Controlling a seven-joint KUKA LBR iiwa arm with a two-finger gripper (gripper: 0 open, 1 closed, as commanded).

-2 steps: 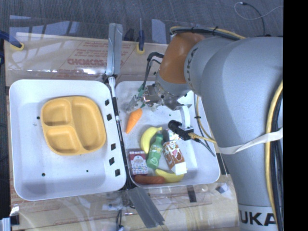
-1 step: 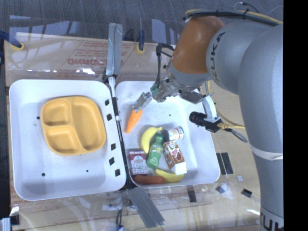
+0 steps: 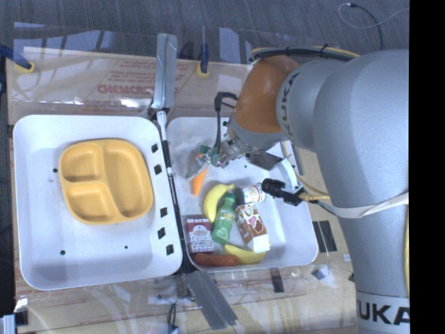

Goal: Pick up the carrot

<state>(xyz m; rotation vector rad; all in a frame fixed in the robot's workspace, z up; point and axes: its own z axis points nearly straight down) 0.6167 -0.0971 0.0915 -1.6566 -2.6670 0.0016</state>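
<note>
The carrot point(image 3: 199, 181), small and orange, lies in the right bin point(image 3: 300, 245) near its left wall, pointing down and to the left. My gripper point(image 3: 214, 156) hangs just above and slightly right of the carrot's upper end, low in the back part of that bin. The grey arm with its orange band comes in from the right and hides the bin's back right corner. Nothing orange shows in the gripper's grasp.
Close below the carrot are a yellow banana point(image 3: 215, 199), a green bottle point(image 3: 224, 221), a brown and white bottle point(image 3: 252, 228), a red box point(image 3: 199, 236), a red item point(image 3: 217, 259) and a second banana point(image 3: 245, 255). The left bin point(image 3: 35, 256) holds a yellow divided plate point(image 3: 104, 179).
</note>
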